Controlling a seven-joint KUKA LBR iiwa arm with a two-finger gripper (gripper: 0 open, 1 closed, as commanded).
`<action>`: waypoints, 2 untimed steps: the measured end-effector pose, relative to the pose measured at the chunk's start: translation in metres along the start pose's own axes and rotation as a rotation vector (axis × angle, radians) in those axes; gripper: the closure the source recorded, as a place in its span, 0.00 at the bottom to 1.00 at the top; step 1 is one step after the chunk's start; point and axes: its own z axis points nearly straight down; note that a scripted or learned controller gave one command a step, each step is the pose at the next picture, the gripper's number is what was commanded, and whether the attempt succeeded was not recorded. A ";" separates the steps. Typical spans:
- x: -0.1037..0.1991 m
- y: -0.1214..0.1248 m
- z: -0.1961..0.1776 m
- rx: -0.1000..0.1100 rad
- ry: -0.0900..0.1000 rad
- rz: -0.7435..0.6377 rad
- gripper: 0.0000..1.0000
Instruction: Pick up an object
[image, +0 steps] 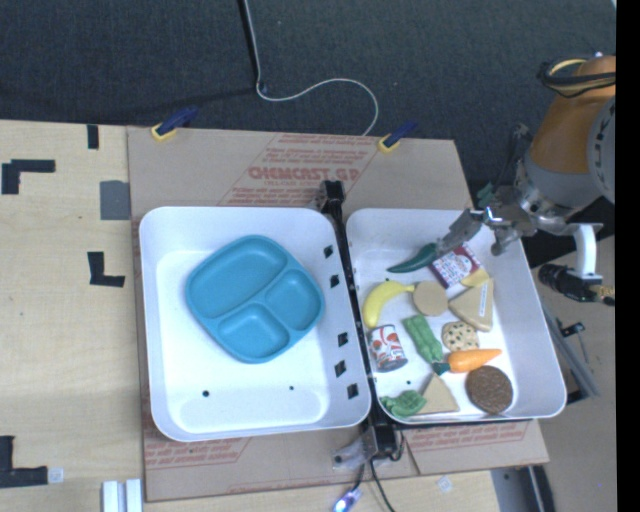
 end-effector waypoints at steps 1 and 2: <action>0.046 -0.046 -0.078 -0.004 0.002 -0.003 0.00; 0.090 -0.083 -0.173 -0.011 0.001 -0.005 0.00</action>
